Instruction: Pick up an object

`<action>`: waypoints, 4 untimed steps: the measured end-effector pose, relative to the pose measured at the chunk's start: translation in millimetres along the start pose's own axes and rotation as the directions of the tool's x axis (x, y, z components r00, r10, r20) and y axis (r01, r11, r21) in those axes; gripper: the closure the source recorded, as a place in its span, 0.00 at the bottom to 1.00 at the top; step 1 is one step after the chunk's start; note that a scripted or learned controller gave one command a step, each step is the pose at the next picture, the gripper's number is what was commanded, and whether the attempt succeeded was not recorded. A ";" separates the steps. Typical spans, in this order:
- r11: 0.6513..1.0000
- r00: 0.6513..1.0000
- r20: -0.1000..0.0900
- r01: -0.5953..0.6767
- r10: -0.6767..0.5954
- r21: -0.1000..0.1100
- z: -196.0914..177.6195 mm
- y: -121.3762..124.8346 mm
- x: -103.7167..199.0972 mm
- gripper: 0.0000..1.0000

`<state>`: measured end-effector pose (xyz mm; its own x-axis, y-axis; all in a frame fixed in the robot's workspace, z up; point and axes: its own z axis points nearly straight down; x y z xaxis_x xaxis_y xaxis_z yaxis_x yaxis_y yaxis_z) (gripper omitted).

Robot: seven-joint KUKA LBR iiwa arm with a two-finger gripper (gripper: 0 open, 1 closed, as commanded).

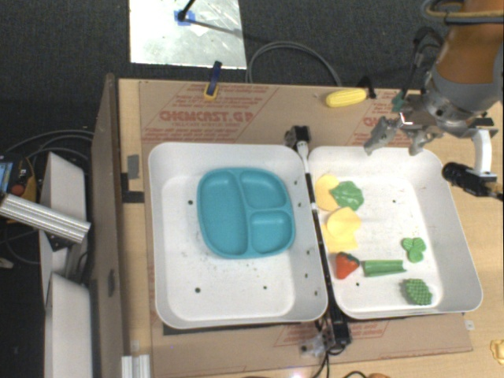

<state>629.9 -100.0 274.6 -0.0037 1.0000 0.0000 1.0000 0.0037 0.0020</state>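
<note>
Gripper open and empty above the right bin's far edge, toy food below it near the bin's left wall, blue plate in the left bin

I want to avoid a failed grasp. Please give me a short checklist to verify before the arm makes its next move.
1. Tool holds nothing between its fingers: ok.
2. Tool is above the right bin: ok, at its far edge.
3. Tool is directly over an object: not ok; the toy foods lie nearer the camera.
4. A target stands free: ok; the small green piece has space around it.
5. Items by the divider are separable: not ok; the yellow pieces and leafy green toy touch.
</note>
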 end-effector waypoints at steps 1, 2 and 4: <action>1.000 1.000 -0.002 -0.003 0.003 0.016 154.8 -37.0 6.2 0.00; 1.000 1.000 0.001 0.004 -0.004 -0.006 191.1 41.8 10.0 0.00; 1.000 1.000 0.000 -0.003 0.003 -0.007 176.8 11.3 11.1 1.00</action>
<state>641.6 -88.9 97.8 -0.0012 1.0000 -0.0003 1.0000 0.0012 0.0087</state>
